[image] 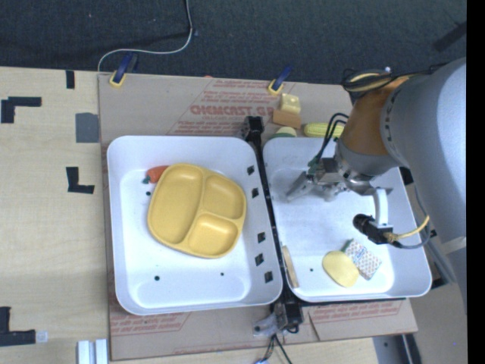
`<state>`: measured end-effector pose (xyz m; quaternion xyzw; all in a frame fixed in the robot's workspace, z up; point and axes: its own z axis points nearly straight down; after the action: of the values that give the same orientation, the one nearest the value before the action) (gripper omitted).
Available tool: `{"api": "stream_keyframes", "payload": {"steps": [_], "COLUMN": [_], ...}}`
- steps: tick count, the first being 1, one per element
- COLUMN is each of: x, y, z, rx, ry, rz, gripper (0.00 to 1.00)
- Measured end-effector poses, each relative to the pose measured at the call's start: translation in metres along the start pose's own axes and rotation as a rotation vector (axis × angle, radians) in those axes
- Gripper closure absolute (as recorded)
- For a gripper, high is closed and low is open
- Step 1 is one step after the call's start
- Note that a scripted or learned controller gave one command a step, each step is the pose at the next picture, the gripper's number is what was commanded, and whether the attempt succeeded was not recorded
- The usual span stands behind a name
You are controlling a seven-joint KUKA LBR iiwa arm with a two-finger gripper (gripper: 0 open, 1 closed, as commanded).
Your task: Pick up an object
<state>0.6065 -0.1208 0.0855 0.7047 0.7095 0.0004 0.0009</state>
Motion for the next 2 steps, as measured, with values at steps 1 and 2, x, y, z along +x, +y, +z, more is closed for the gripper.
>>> {"api": "stream_keyframes", "payload": {"steps": [1,2], "x": [0.026,0.022], "y": [0.047,0.059], "z": [0.001,0.001], "rx": [-0.001,0.002], "ry": [0.001,0.001], "rz": [0.002,0.004], "gripper": [0.00,0.00]}}
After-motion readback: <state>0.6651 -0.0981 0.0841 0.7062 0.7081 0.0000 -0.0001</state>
